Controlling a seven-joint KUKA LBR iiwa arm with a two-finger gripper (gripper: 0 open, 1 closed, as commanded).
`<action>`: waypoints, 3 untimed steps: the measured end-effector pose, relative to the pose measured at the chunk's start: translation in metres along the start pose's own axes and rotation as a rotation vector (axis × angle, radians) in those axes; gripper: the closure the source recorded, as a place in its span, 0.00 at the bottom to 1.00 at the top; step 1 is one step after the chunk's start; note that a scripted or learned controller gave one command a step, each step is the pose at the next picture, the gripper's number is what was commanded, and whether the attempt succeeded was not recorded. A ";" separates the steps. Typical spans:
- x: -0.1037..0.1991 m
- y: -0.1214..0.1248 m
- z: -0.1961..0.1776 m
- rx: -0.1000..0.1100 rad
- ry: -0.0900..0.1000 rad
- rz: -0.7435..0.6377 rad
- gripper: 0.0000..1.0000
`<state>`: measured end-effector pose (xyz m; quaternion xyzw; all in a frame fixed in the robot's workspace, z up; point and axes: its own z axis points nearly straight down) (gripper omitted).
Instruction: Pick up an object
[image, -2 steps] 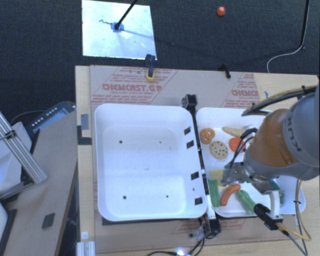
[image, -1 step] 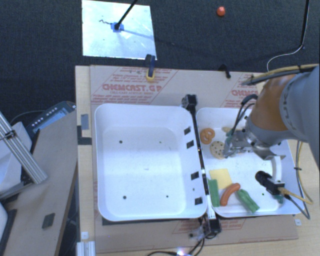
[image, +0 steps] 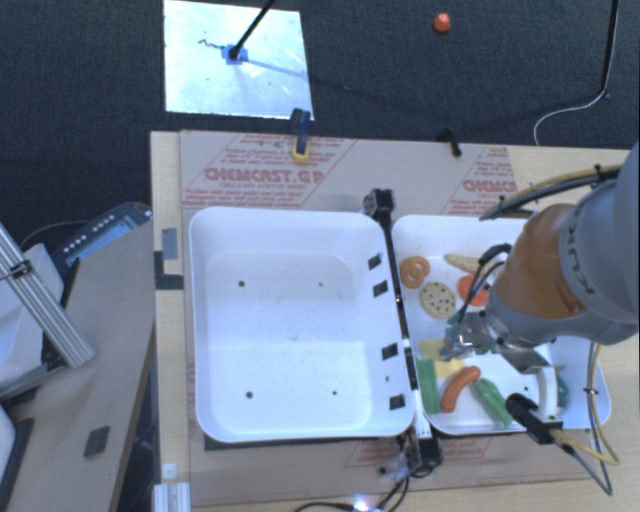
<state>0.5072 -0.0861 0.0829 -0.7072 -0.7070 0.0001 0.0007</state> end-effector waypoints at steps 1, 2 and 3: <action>-0.024 0.022 -0.002 -0.005 -0.002 -0.001 1.00; -0.008 0.070 -0.002 -0.007 -0.001 -0.008 1.00; 0.000 0.036 -0.001 0.000 0.000 -0.002 1.00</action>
